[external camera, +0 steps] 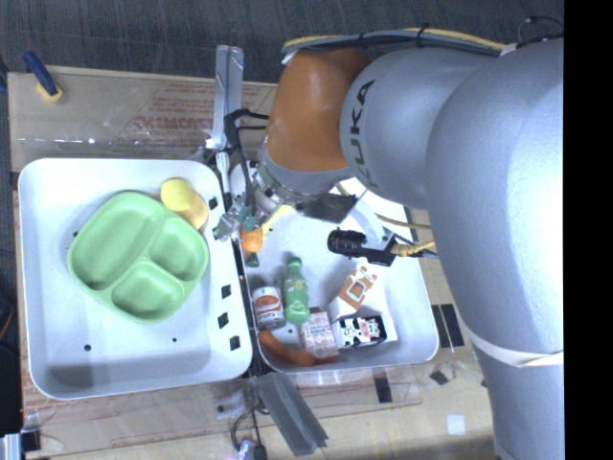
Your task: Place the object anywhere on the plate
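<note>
A green divided plate (pixel 139 254) lies in the left bin (pixel 57 353). A yellow lemon-like object (pixel 182 199) rests against the plate's upper right rim. My gripper (pixel 239 221) hangs over the wall between the two bins, just right of the plate. A small orange object with a teal top (pixel 251 239) sits directly under the gripper, at the right bin's left edge. The wrist hides where the gripper meets this object, and I cannot make out whether it is held.
The right bin (pixel 417 338) holds a green bottle (pixel 295 291), a small can (pixel 267 307), a reddish sausage (pixel 285 352), a snack pack (pixel 317 334) and two small cartons (pixel 359 307). The arm's big grey body covers the upper right. A blue clip (pixel 41 75) lies at the bench's far left.
</note>
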You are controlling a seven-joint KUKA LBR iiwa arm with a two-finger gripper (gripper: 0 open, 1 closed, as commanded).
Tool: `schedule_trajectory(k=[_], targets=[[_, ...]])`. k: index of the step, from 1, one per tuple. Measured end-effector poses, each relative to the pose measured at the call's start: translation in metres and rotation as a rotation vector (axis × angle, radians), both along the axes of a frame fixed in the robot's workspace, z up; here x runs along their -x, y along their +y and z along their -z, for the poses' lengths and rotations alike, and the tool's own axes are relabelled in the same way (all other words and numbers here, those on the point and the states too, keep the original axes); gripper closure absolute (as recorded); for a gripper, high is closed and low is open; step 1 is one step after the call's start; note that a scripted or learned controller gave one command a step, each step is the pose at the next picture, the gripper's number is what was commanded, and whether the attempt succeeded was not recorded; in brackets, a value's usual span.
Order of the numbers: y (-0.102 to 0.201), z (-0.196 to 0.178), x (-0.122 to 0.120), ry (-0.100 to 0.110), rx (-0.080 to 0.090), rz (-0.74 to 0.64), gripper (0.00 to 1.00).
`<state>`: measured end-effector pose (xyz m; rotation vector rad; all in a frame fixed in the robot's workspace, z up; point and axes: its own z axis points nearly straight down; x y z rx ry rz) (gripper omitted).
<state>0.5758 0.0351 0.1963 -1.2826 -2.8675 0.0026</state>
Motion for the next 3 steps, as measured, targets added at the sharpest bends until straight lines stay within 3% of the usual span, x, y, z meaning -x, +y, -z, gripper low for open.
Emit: schedule_trajectory(k=[1, 2, 3], targets=[[0.0, 0.0, 0.0, 0.0, 0.0, 0.0, 0.0], [0.001, -0.009, -0.001, -0.001, 0.001, -0.006, 1.0], [-0.032, 0.006, 0.036, 0.003, -0.001, -0.395, 1.0]])
